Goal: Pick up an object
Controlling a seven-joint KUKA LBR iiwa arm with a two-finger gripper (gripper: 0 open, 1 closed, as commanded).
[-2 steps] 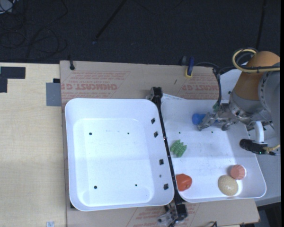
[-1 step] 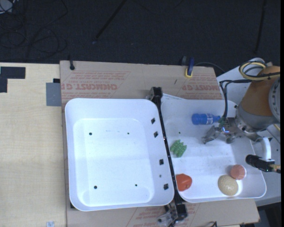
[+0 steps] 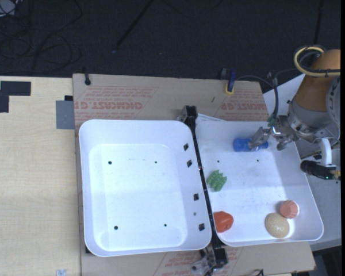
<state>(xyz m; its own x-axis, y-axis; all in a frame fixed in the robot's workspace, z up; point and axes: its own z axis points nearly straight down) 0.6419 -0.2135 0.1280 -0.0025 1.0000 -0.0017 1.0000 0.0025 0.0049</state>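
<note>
Near the right bin's (image 3: 302, 234) front edge we see an untouched red piece (image 3: 222, 221); our gripper (image 3: 263, 137) is narrowly closing on the blue block (image 3: 242, 145), not lifted yet.

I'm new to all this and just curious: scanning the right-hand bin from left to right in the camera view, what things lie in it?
Green object → red object → blue object → cream ball → pink ball.
</note>
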